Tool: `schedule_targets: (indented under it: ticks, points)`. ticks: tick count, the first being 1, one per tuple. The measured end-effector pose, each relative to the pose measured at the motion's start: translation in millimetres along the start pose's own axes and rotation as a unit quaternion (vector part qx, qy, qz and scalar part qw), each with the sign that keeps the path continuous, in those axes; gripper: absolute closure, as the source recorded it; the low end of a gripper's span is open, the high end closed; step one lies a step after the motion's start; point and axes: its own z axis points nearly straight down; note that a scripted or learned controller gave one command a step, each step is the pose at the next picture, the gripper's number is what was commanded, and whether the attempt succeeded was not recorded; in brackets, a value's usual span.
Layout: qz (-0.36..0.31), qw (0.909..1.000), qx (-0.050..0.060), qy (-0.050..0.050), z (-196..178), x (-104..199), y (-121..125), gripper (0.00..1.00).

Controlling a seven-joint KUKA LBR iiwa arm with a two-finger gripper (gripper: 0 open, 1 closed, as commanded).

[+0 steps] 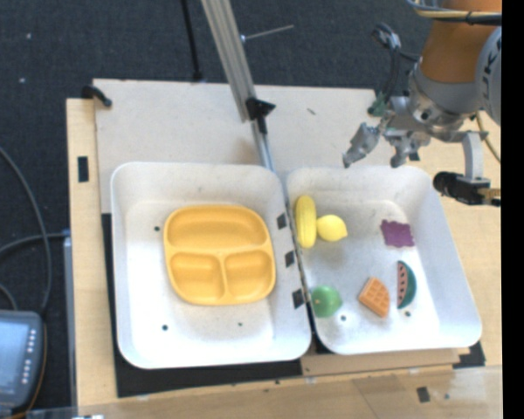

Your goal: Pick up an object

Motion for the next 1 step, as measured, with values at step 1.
schedule_targets:
  ticks: [1]
  points:
    - [0.000,1.0000,0.000,0.000,0.0,-0.1,0.0,0.00]
